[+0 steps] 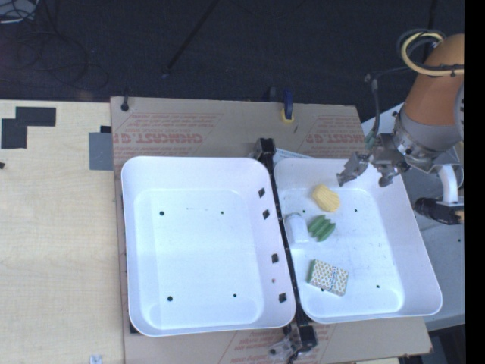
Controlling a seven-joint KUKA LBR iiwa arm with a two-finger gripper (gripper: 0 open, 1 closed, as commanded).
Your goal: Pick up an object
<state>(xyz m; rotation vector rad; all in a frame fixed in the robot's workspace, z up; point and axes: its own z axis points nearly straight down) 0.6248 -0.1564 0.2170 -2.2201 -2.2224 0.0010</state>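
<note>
The right bin holds a yellow lumpy object, a green object, a pale clear item beside the green one, and a patterned white-and-green packet. My gripper hovers over the bin's far right rim, up and to the right of the yellow object. Its two fingers are spread apart with nothing between them.
The left bin sits beside the right one, with a black clip strip along their shared edge. Cardboard lies under both bins. A blue-and-yellow clamp stands at the cardboard's far edge.
</note>
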